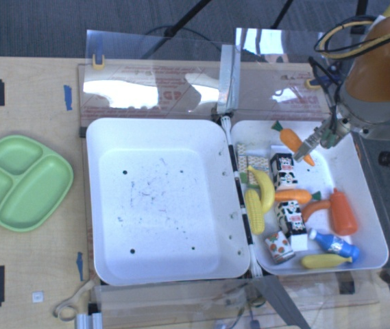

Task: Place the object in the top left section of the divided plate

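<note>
Gripper [309,149] upper right of frame, over carrot [291,141]; claw state cannot tell. Carrot likely light, rigid, smooth; grasp mid-body. Divided plate [22,181] far left.

Green divided plate [21,182] lies flat left of bins

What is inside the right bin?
The right bin holds a heap of toy food: carrot, banana, corn, milk cartons, orange and blue bottles. Anything beneath the heap is covered.
</note>
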Controlling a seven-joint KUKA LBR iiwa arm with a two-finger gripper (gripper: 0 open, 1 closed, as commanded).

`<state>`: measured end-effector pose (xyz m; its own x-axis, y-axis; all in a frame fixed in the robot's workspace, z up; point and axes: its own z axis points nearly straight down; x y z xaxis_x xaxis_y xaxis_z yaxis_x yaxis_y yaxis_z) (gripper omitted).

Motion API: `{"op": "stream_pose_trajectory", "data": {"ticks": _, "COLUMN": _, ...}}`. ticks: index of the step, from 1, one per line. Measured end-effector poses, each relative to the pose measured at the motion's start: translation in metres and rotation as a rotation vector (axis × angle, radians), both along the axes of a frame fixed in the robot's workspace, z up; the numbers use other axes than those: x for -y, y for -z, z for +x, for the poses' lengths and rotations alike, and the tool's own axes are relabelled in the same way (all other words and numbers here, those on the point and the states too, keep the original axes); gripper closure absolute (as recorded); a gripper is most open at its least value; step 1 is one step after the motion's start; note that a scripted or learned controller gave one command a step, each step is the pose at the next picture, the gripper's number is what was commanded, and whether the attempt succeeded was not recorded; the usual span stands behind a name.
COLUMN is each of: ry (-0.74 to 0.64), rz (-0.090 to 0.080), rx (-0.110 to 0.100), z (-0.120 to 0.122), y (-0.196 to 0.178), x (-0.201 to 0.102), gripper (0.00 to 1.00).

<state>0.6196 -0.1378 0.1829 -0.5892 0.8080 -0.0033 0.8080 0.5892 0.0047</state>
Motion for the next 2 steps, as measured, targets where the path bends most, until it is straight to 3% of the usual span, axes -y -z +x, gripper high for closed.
{"op": "stream_pose_trajectory", "data": {"ticks": 1, "ry": -0.235, "rz": -0.001, "rx": -0.003, "z": -0.011, "y": 0.063, "x": 0.045, "gripper": 1.00}}
{"op": "stream_pose_trajectory", "data": {"ticks": 2, "ry": -0.640, "rz": -0.005, "rx": 0.000, "z": -0.092, "y": -0.060, "x": 0.084, "gripper": 1.00}}
